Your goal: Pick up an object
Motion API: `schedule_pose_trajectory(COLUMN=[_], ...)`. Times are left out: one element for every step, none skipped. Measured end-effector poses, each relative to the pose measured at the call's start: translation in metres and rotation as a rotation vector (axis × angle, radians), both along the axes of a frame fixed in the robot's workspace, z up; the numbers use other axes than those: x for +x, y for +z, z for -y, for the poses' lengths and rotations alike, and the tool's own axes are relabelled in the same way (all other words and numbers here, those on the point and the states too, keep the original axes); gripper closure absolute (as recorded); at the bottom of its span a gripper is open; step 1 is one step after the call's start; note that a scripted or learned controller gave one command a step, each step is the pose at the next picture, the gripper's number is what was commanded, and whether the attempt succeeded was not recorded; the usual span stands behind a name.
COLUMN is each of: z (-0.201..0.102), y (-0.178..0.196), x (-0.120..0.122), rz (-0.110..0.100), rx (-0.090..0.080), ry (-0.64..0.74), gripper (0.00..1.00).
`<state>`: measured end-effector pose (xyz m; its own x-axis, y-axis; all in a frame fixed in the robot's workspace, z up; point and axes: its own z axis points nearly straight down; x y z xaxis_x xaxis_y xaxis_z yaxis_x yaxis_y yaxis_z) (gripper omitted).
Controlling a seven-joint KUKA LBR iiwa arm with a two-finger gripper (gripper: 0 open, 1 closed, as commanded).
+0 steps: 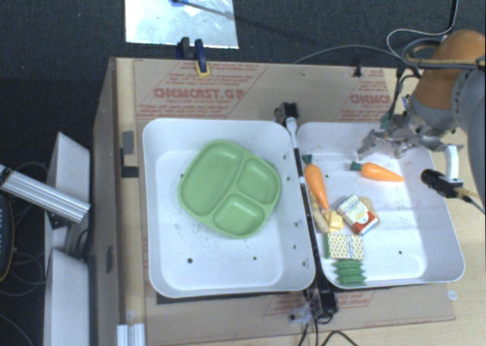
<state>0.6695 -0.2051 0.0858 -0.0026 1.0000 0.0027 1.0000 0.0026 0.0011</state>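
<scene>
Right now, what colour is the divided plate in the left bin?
Light green: the divided plate, in the camera view.

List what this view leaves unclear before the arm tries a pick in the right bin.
- Gripper: small and blurred above the right bin; whether it is open or shut is unreadable.
- Arm: cut off by the view's right edge.
- Small carton: its print is too small to read.
- Green item at the bin's near rim: too small to identify.
- Yellow pieces beside the long carrot: overlapping, number unclear.

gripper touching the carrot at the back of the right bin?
Apart. The camera view shows bare white bin floor between the gripper and the carrot lying just below it.
</scene>
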Motion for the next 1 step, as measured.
schedule_pose_trajectory(z=[-0.045], y=[-0.001], x=[-0.0243], rz=[0.001], rx=[-0.002], ry=[0.002], gripper=[0.0])
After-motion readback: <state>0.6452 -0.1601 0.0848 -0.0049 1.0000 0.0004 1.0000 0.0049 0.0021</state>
